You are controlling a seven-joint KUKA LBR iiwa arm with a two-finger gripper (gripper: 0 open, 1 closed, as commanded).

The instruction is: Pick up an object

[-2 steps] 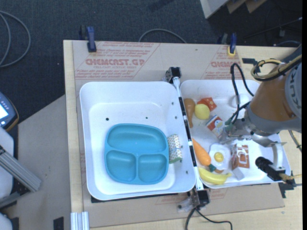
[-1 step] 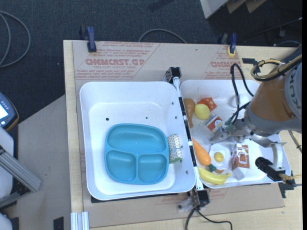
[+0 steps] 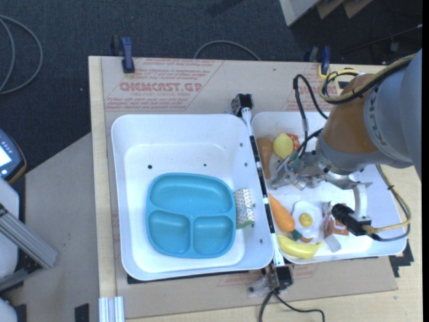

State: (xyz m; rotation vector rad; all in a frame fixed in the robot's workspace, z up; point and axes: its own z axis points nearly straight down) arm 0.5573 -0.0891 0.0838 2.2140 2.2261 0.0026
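My arm is bulky grey at the right of the frame, with an orange band; black and yellow cables loop around it.

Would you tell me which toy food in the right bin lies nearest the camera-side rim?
The banana, curved along the near rim, below the carrot and fried egg.

- The blue tray sits in the left bin; behind it, the bin floor lies bare up to the far wall.
- Just beside the tray's right edge, a small wrapped packet narrows the gap to the divider.
- Right of the tray, across the divider, the right bin is crowded: carrot, banana, fried egg, yellow fruit.
- The arm overhangs that bin's middle.
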